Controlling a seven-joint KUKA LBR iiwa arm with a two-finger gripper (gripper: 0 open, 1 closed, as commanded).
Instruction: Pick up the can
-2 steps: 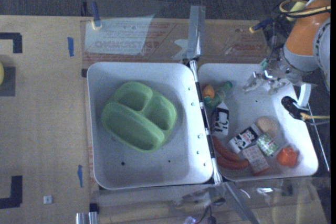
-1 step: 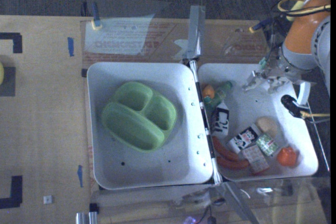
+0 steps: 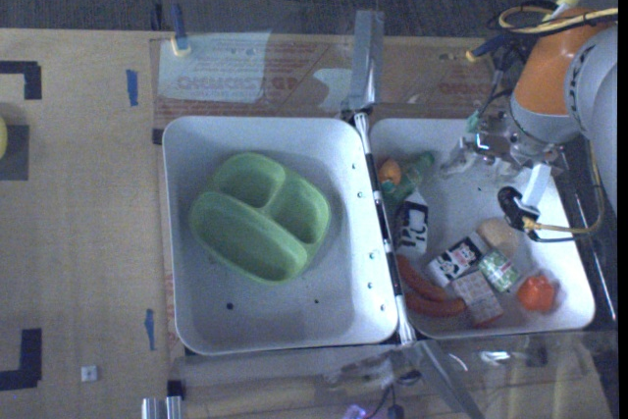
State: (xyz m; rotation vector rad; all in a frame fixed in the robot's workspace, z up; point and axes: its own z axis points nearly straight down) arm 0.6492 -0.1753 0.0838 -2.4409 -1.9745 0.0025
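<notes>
While the gripper (image 3: 471,152) hangs over the right bin (image 3: 579,309), we cannot tell its finger state; the can (image 3: 499,271) lies apart.

Right bin (image 3: 579,304): open white floor is lying at its centre and toward 12 o'clock, below the arm's wrist (image 3: 510,144). Clutter is crowding the 6 o'clock edge: red sausage (image 3: 429,293), cow-print carton (image 3: 453,261), green can (image 3: 498,270), tomato (image 3: 538,292). Black-white carton (image 3: 413,224) w/ orange fruit (image 3: 391,172) is blocking the 9 o'clock wall. Left bin (image 3: 186,309): green divided plate (image 3: 260,216) is taking the centre; room is remaining around it.
</notes>
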